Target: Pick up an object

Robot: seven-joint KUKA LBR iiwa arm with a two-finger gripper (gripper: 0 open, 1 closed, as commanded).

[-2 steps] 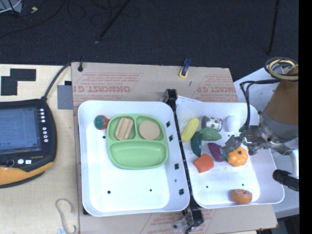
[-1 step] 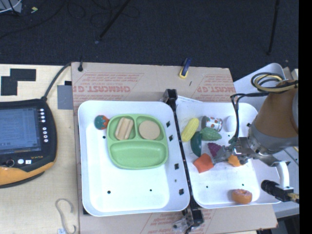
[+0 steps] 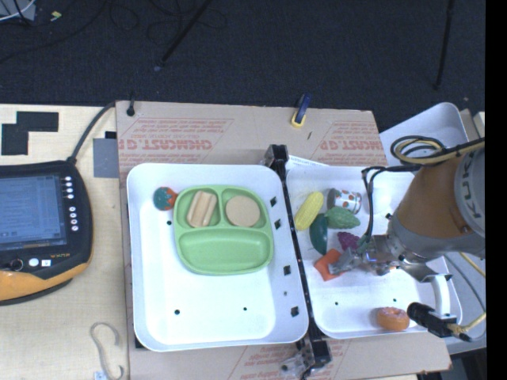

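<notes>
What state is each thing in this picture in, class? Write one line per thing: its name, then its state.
Green divided tray: flat in the left bin, two small compartments filled, large one bare.
Corn cob: lying tilted in the right bin.
Doughnut: lying flat near the right bin's front edge.
Gripper: low over the toy pile.
Tablet: screen lit.

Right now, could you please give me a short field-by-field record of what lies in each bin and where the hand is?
left bin: green divided plate with two tan food pieces; small teal and orange ball beside it
right bin: yellow corn, dark green piece, orange-red piece, small can, doughnut-like toy
hand: low over the right bin, by the orange-red piece
grasp: cannot tell
</notes>
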